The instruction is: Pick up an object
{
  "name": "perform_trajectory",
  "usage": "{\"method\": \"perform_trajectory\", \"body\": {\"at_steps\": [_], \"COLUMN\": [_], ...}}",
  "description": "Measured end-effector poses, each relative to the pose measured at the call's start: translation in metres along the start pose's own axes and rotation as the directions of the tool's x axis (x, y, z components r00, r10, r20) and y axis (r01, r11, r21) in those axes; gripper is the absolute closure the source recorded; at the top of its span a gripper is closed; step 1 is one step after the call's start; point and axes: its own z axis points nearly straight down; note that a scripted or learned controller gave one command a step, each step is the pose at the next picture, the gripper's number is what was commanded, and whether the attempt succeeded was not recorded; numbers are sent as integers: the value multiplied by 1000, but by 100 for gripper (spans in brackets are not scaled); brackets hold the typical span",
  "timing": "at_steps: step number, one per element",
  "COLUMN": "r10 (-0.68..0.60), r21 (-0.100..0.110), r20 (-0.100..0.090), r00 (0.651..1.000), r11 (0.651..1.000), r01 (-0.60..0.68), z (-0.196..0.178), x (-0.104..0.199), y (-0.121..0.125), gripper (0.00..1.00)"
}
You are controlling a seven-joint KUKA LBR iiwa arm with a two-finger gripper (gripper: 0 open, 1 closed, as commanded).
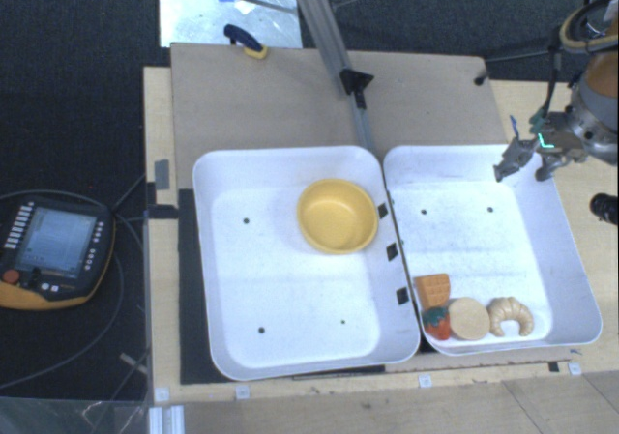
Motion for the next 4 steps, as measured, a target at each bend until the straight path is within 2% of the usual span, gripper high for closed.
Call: {"method": "perform_trajectory", "body": {"at_steps": [1, 3, 4], "r10": [0, 0, 1], "r21": [0, 3, 5], "r20": [0, -1, -1], "r00": [1000, 1000, 1000], "r11": [1000, 1000, 1000], "r01": [0, 0, -1], "z": [0, 84, 146], "x": [0, 4, 0], "y": [0, -4, -6], "gripper": [0, 0, 0]}}
